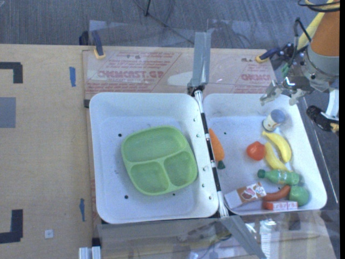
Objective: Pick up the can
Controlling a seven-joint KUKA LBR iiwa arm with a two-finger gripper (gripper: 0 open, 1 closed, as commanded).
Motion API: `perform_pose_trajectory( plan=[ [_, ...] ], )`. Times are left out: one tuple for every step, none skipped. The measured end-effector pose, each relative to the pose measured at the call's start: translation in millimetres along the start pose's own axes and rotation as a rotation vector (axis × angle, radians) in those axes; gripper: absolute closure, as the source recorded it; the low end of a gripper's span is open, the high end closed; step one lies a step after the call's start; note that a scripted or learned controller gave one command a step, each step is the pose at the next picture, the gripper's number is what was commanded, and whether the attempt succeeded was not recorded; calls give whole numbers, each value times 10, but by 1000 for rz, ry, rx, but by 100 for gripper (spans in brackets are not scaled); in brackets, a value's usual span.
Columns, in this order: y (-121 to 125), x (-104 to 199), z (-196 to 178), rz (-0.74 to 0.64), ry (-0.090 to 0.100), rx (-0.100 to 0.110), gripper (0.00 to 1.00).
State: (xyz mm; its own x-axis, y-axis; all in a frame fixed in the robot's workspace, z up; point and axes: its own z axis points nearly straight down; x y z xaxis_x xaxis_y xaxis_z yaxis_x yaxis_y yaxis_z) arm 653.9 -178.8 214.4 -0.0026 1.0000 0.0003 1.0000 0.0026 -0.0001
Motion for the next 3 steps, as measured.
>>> perform_pose_trajectory(
  plan=[
    [-103,-96,783,-78,-17,-44,0],
    [-73,-232,1279,-59,-3,-6,0],
    [-507,48,1266,-76,-2,-5,0]
  ],
)
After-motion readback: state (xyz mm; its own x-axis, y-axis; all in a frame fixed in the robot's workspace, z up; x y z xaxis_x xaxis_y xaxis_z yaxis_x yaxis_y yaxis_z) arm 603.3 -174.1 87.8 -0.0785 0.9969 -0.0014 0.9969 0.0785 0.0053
